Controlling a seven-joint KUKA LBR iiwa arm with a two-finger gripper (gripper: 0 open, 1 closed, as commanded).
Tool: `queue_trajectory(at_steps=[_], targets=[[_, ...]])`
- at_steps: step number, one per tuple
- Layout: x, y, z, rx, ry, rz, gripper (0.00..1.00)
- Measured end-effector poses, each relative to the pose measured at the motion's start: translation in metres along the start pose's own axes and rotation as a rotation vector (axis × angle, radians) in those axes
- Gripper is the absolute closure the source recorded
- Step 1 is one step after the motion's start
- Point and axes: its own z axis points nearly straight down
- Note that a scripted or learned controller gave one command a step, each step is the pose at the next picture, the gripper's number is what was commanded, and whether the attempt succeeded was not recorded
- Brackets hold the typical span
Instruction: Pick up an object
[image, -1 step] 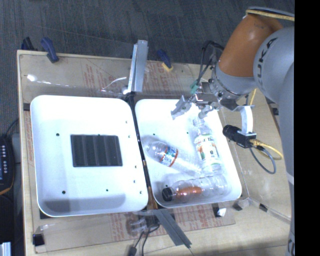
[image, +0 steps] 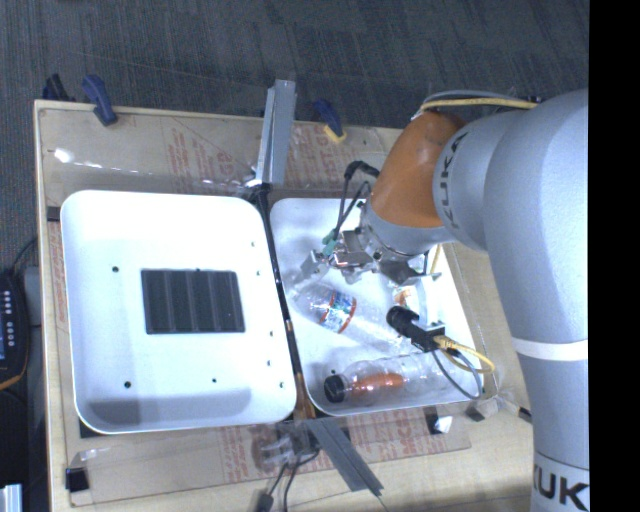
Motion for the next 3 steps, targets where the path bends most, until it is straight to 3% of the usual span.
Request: queue_trajectory(at_steps=[1, 2, 3], targets=[[-0.03, -0.017, 0.043, -0.008, -0.001, -0.06, 0.0], [-0.031, -0.016, 0.032, -0.009, -0.004, -0.066, 1.0], [0.023, -0.007, -0.058, -0.005, 0.0, -0.034, 1.0]])
